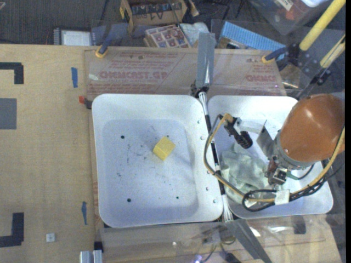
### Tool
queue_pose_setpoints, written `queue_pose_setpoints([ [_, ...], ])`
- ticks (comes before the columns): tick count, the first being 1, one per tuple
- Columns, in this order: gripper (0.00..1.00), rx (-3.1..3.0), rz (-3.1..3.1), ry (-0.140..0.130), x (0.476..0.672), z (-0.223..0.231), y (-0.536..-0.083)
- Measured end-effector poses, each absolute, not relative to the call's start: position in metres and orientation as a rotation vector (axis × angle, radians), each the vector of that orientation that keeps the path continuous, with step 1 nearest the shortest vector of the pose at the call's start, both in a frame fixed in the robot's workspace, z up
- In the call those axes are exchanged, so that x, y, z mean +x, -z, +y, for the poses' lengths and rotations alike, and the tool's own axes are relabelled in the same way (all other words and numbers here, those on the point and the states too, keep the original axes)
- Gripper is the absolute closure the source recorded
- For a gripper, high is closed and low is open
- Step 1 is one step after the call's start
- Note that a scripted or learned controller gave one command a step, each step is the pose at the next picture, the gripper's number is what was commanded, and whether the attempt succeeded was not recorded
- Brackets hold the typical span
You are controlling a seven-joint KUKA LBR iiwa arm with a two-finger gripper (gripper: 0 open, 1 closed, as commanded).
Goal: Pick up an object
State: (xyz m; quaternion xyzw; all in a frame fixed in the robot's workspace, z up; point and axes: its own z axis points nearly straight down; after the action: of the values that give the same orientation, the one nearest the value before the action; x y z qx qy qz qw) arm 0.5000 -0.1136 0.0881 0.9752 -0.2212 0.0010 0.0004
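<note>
On the left lies a pale wooden bench top [44, 163] with black angular marks and small strips of blue tape [74, 77] stuck to it. Next comes the left shallow white plastic bin [104, 201], its floor speckled with small dark spots. A small yellow block [164, 148] with a cube-like shape sits on that floor a little above and right of the middle, tilted on the diagonal and well apart from every wall. Behind both bins lies a flat sheet of brown cardboard with faded red print [142, 73], held by yellow-handled clamps [102, 50] at its far corners. A grey metal strip [204, 59] runs down to the seam where the two bins meet. The right shallow white plastic bin [323, 201] holds a heap of crumpled pale translucent material [241, 169] near its middle. A yellow and black cable [211, 141] loops over this bin from its left wall around to its near edge. The grey arm with the orange band [310, 127] hangs over the right side of this bin, and the two-finger gripper [274, 174] is down beside the crumpled heap; I cannot tell how it is set or whether it has hold of anything.
</note>
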Motion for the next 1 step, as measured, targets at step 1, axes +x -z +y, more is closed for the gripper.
queue_pose_setpoints([
  [1,0.0,3.12,-0.385,-0.016,0.498,-0.1678,-0.0881],
])
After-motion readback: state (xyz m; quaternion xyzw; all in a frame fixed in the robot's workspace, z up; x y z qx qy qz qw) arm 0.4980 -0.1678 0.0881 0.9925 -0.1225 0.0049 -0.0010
